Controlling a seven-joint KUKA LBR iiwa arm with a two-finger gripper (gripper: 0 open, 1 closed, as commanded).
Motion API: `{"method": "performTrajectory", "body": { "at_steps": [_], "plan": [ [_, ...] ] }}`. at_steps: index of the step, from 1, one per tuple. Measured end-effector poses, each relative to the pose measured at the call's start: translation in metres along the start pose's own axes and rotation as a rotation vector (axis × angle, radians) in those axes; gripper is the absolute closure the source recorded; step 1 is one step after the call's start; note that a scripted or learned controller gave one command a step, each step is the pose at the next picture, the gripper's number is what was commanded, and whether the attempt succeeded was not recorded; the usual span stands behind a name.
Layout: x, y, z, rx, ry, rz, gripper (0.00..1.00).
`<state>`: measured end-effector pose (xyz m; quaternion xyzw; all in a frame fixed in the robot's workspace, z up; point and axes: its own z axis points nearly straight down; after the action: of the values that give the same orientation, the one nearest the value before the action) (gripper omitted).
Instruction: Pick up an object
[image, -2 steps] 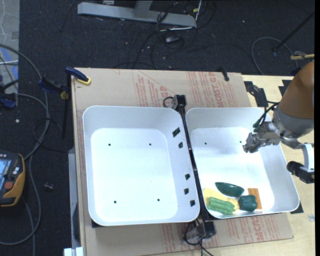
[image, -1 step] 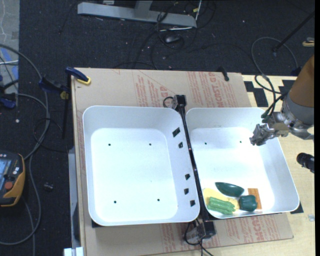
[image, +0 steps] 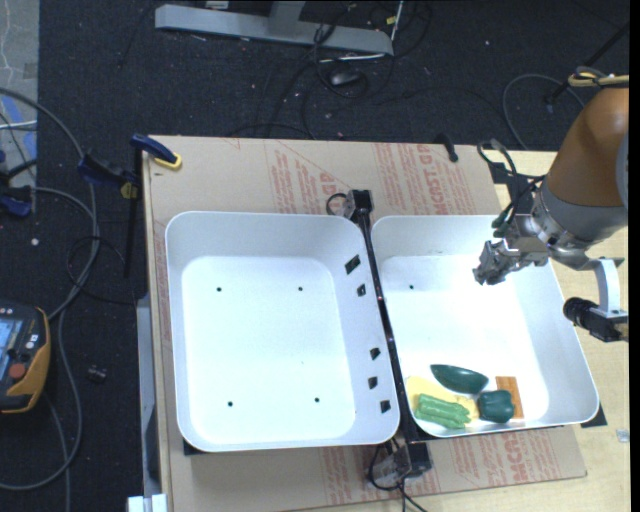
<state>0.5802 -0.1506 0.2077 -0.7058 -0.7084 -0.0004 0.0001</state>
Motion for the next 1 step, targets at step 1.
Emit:
{"method": "performTrajectory", "body": {
  "at_steps": [1],
  "plan": [
    [0.0565,0.0138,0.0051,0.001,0.001,-0.001,1.0]
  ]
}}
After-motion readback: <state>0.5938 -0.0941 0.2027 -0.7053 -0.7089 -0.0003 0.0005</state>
